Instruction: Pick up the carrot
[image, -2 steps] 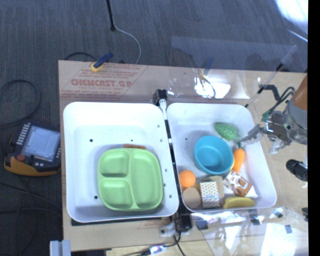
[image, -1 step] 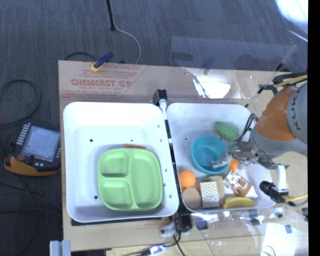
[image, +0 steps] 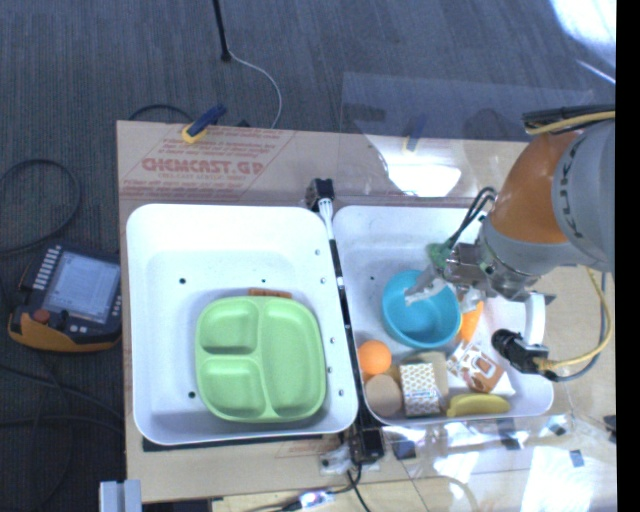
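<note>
The carrot (image: 471, 321) lies in the right bin (image: 365, 235), an orange strip just right of the blue bowl (image: 418, 315). Most of it is hidden under the wrist. A green tuft (image: 438, 251) shows on the far side of the wrist; I cannot tell whether it belongs to the carrot. My gripper (image: 447, 285) hangs low over the bowl's right rim, directly above the carrot's upper part. The arm's orange band (image: 530, 200) rises behind it to the right.
In the right bin's front sit an orange ball (image: 374, 357), a brown round item (image: 381, 393), a patterned box (image: 421, 387), a banana (image: 477, 405) and a small packet (image: 481, 372). The left bin (image: 160, 250) holds a green divided plate (image: 262, 357). A pendant (image: 68, 298) lies off the bench at left.
</note>
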